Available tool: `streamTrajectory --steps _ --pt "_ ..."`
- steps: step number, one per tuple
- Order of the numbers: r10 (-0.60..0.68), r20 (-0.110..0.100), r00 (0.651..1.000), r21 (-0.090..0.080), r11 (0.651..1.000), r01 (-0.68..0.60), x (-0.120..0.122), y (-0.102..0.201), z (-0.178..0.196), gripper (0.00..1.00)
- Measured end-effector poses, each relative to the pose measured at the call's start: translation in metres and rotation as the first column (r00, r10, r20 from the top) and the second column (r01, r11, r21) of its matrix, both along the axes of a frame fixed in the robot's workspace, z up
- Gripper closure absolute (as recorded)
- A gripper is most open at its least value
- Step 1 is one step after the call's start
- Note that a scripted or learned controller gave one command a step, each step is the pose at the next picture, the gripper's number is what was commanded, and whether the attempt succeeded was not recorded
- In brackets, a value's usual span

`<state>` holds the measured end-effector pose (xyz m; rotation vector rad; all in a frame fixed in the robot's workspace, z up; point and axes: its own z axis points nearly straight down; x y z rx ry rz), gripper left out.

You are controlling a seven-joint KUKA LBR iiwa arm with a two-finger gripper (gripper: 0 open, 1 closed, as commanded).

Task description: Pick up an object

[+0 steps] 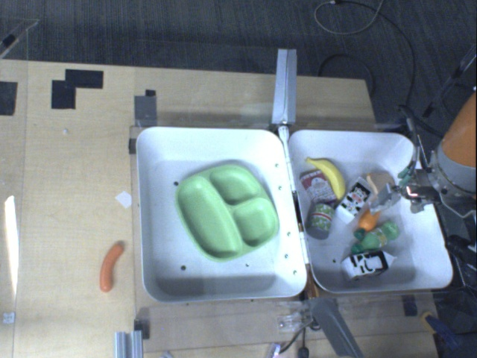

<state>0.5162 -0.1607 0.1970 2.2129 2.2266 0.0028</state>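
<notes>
A robotics lab. Two white bins (149,222) sit fixed on a wooden bench (67,200) with metal brackets (285,88). Cables (373,13) trail over grey carpet (186,13).

I can't read any text: black-and-white print on the carton (368,262) below the fingers and the small box (356,198) beside them is too blurred.

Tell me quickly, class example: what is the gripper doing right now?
Gripper: over the right bin, beside the small carrot; open or shut cannot be told, and nothing is visibly held.
</notes>
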Motion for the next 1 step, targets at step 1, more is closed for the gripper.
streamTrajectory --steps 1 --pt "0.047 0.013 0.999 -0.003 0.999 -0.047 0.0003 0.0233 -0.1072 0.0"
